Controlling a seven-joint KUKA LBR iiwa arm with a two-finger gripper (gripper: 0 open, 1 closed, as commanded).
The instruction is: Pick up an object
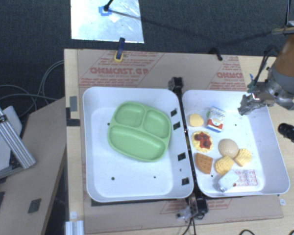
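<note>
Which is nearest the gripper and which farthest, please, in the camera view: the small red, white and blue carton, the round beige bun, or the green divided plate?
1. The small red, white and blue carton, just left of the gripper, right bin.
2. The round beige bun, lower in that bin.
3. The green divided plate, left bin.

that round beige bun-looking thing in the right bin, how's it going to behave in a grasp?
The beige bun looks domed and smooth, so it may slip out of a pinch taken high on its curve. It appears to be toy food, so probably light and rigid. It sits against the yellow waffle piece and near the pizza slice, so a push would likely shift those too.
</note>
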